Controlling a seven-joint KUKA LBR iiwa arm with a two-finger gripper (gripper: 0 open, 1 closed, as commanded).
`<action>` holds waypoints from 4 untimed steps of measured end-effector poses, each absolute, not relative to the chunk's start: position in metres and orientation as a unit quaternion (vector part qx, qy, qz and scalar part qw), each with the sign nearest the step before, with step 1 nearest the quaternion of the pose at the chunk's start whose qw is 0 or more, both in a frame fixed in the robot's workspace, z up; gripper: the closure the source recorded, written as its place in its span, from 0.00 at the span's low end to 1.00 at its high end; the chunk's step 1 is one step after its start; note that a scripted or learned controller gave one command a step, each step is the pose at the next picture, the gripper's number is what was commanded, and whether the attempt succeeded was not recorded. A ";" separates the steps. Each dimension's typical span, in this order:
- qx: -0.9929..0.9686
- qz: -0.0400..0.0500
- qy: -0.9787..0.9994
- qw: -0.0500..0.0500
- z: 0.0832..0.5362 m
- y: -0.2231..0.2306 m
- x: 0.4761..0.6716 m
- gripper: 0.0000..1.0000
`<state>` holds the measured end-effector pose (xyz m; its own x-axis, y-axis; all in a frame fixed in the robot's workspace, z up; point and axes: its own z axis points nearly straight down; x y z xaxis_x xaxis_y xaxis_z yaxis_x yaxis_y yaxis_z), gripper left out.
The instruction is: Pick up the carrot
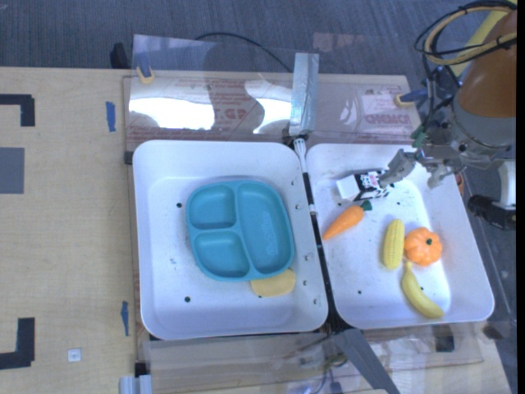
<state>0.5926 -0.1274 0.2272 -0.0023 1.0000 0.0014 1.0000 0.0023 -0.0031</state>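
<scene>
The orange carrot (344,220) lies slantwise in the right bin (472,302), near its left wall, with its green stem end pointing up and to the right. My gripper (363,185) hangs just above and to the right of that stem end, close to it, reaching in from the grey arm (459,150) at the upper right. Nothing shows in its grasp, and the carrot rests on the bin floor.
In the right bin, a corn cob (394,243), a small orange pumpkin (423,247) and a banana (421,294) lie right of the carrot. The left bin (156,294) holds a blue divided plate (240,230) and a yellow piece (273,283) at its lower edge.
</scene>
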 end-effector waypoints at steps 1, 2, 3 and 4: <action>-0.689 0.002 -0.724 0.004 0.111 -0.099 0.558 0.00; -0.698 0.000 -0.716 -0.003 0.148 -0.170 0.555 0.00; -0.662 0.000 -0.749 0.001 0.159 -0.159 0.512 0.00; -0.678 -0.001 -0.735 -0.002 0.099 -0.185 0.520 0.00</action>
